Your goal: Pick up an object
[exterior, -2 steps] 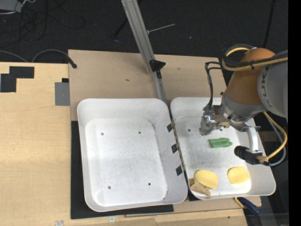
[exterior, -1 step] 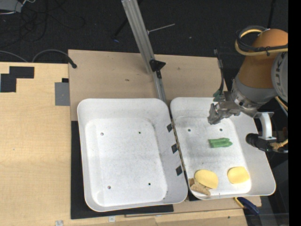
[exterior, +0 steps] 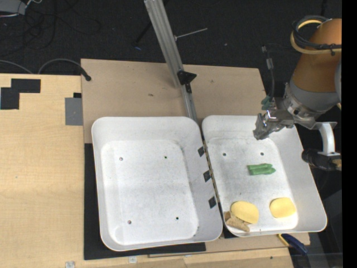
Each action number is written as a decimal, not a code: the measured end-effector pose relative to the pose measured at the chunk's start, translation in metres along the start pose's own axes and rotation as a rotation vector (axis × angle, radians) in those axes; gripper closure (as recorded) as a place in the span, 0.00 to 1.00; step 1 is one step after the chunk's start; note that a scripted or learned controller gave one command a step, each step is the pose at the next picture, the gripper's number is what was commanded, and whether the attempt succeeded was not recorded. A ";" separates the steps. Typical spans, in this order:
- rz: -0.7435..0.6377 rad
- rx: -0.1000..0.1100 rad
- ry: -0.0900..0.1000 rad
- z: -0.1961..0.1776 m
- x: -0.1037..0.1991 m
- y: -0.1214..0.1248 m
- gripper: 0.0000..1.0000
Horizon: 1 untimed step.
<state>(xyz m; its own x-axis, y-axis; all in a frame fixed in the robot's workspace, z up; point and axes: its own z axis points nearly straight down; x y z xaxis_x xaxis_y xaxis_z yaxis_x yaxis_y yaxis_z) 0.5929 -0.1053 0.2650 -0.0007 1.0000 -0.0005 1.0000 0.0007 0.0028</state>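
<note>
Below the gripper (exterior: 263, 128), toward the bin's (exterior: 312, 197) near side, lies the green piece (exterior: 260, 170), long axis crosswise. Whether the gripper is apart or together I cannot tell.

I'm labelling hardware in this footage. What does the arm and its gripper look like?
The arm is a rounded grey body with an orange band above the wrist and a black-and-yellow cable looped near the top. The gripper is small, metallic grey and dark, with a thin dark rod rising behind it.
</note>
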 end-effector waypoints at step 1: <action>-0.003 0.007 0.003 -0.002 0.049 -0.010 1.00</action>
<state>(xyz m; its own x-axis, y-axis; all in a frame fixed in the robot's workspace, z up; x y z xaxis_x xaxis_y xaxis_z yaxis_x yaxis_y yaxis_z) 0.5826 -0.0560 0.2674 -0.0033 1.0000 0.0020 1.0000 0.0033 -0.0038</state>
